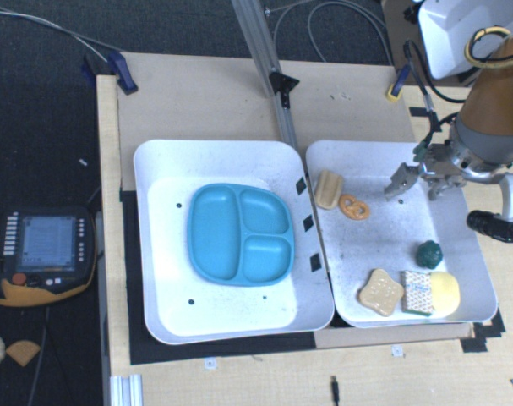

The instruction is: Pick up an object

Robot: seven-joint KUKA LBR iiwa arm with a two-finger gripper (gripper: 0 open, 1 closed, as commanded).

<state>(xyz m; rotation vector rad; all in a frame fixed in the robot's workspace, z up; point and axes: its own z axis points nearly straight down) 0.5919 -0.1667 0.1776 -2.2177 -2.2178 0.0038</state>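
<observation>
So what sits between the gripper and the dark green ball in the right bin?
Nothing: in the camera view, bare white bin floor separates the gripper from the dark green ball.

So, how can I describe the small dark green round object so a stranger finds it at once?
Look in the right white bin, toward its near right corner. The small dark green ball sits just above a pale yellow round object and a checked packet; it alone is dark.
</observation>
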